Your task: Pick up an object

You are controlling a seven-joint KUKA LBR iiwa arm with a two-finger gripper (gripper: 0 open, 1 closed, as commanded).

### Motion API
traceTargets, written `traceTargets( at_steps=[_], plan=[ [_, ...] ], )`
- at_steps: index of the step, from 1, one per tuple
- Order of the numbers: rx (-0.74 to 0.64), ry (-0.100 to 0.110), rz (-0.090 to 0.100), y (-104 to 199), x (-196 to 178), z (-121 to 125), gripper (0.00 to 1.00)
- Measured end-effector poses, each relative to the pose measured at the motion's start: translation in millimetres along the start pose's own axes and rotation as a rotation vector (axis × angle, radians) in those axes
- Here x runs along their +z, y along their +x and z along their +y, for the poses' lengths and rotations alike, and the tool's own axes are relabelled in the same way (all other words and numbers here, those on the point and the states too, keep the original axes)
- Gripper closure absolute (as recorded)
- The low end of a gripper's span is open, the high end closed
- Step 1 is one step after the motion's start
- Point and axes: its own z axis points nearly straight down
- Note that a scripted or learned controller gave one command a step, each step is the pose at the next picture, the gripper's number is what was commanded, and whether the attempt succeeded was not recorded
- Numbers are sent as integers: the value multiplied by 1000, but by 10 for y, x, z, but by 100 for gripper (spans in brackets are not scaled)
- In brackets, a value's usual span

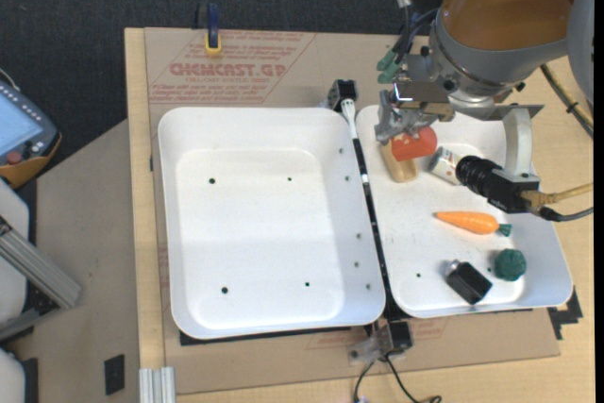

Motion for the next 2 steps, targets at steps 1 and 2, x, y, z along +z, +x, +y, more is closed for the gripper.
traceTargets(
  at_steps=[1,2],
  plan=[
    [4,12,-2,61,446,138,100],
    [-1,11,0,475,402,-348,100]
  ],
)
